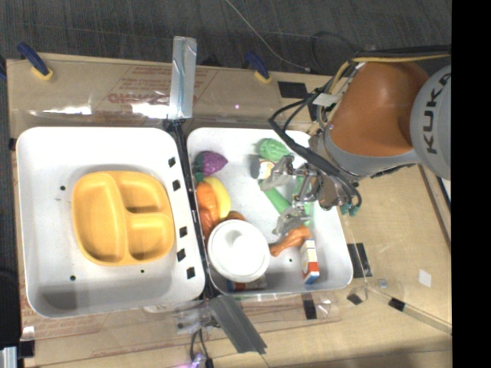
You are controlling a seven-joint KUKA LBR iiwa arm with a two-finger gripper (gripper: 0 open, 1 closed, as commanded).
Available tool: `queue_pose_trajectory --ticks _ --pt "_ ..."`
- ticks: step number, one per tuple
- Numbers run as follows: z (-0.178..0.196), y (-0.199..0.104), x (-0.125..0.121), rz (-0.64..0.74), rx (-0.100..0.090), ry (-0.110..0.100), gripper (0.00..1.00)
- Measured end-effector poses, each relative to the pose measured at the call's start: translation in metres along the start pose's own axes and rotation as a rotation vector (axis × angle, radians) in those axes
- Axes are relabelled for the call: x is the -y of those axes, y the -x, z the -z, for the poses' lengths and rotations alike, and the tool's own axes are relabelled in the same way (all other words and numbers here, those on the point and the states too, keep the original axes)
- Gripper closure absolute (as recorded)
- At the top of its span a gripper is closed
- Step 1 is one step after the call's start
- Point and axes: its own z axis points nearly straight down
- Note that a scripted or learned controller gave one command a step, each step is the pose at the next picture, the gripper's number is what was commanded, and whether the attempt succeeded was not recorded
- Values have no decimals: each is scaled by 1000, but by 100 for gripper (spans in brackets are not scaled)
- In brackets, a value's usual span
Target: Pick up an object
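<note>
My gripper is low in the right bin, open, with its two metal fingers spread apart. A long green piece lies on the bin floor between them; neither finger visibly presses on it. A leafy green toy sits just behind the far finger. An orange carrot-like piece lies just in front of the near finger. The grey arm with its orange band comes in from the right and covers the bin's back right corner.
The right bin also holds a purple toy, a yellow one, an orange one, a white bowl and a small carton. A yellow divided plate sits in the left bin.
</note>
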Motion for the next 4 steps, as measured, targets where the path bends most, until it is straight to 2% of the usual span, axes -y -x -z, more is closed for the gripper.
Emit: queue_pose_trajectory --ticks 1,2,3,4 --pt "-109 80 26 79 -10 4 0" --pt "-137 69 -15 -119 12 -1 0" --pt "-127 70 -17 -111 14 -1 100" --pt "27 101 -61 -89 17 1 100"
